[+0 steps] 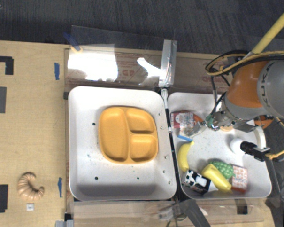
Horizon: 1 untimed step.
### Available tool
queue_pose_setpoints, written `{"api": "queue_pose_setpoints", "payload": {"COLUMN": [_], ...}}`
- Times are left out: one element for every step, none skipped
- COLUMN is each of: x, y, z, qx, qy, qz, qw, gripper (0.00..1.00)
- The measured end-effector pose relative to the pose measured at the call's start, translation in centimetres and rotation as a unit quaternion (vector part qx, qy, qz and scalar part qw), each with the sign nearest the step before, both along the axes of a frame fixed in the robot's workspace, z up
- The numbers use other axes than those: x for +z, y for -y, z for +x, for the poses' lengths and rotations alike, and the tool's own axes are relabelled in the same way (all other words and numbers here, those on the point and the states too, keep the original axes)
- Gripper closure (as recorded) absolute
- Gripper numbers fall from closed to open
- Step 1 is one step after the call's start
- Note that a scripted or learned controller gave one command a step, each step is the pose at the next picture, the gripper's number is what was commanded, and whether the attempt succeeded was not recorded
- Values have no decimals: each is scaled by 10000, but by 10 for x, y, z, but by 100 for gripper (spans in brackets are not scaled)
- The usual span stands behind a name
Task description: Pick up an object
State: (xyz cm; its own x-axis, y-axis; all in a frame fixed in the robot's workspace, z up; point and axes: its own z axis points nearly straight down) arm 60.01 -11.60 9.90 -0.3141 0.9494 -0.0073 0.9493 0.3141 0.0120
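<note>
The right bin (263, 186) holds several objects. A red and white packet (183, 121) lies at its upper left, with a yellow banana (184, 155) below it. Along the front edge sit a black and white toy (195, 180), a yellow piece (217, 178), a green knobbly piece (223, 168) and a small red and white box (239, 179). A white object (236, 145) rests near the right wall. My gripper (213, 122) hangs over the bin's upper middle, just right of the packet, under the arm's orange band (245, 88).
The left bin (79, 145) carries an orange divided plate (128, 134). A tan croissant toy (31, 186) lies on the bench at far left. Cables (229, 60) loop above the arm, and a clear sheet (116, 62) stands behind the bins.
</note>
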Motion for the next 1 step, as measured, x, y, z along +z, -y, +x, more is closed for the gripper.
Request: {"api": "queue_pose_setpoints", "payload": {"x": [11], "y": [-3], "z": [2], "qx": [16], "qy": [22], "qz": [19], "qw": [10000], "gripper": [100]}}
